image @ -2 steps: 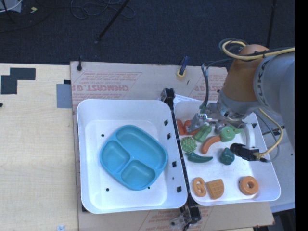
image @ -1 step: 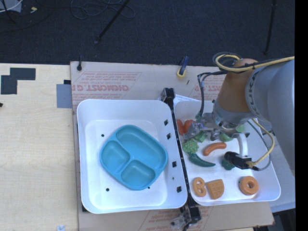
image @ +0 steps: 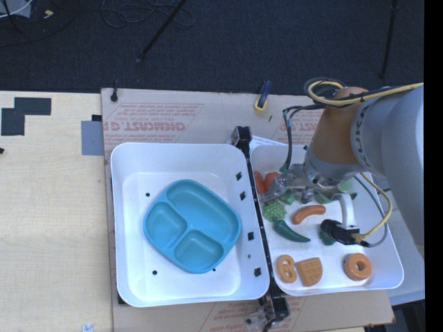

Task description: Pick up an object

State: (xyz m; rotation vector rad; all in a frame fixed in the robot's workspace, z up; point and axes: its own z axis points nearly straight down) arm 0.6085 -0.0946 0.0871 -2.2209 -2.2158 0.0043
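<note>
Hand (image: 299, 184) sits low over the right bin's (image: 394, 272) toy-food pile near the sausage (image: 308, 214), presumably lining up a pick; finger state: cannot tell.

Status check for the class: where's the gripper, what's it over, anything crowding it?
Gripper low in right bin, over green leafy toy. Sausage and green pepper crowd close.
</note>
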